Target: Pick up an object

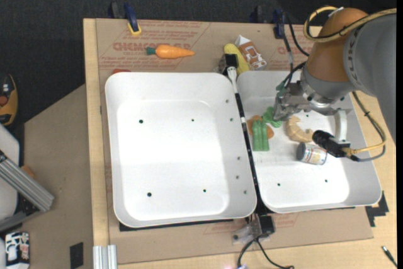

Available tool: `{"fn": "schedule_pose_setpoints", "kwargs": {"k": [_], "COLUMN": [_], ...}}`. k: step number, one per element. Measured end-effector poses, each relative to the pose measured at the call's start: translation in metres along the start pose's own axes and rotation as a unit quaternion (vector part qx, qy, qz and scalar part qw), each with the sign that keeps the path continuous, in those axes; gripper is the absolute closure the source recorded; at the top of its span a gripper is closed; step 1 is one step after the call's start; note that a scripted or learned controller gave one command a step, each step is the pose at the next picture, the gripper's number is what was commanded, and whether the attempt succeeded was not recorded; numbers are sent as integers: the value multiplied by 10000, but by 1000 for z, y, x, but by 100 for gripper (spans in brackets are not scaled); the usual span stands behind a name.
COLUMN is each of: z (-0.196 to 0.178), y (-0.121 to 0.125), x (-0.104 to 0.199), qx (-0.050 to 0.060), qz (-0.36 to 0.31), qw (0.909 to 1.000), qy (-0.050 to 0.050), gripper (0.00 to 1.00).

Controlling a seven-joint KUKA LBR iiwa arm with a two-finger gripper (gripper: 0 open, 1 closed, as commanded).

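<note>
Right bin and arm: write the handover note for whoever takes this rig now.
End effector: low in the right bin, at its far left part; whether it grips anything can't be told.
Things in that bin: a green block by the divider, an orange piece touching it, a tan curved piece, a small can on its side.
A toy carrot lies on the bench behind the left bin.
Done: the reach into the bin. Left: a confirmed grasp and lift.
</note>
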State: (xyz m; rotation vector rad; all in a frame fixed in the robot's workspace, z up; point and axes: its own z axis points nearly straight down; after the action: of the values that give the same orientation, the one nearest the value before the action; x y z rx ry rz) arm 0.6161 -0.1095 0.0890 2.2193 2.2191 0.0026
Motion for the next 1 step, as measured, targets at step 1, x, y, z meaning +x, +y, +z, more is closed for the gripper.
{"fn": "schedule_pose_setpoints", "kwargs": {"k": [1], "z": [-1], "y": [-75], "x": [16], "qx": [-39], "qz": [11], "qw": [10000], "qy": [-7], "gripper": [100]}}
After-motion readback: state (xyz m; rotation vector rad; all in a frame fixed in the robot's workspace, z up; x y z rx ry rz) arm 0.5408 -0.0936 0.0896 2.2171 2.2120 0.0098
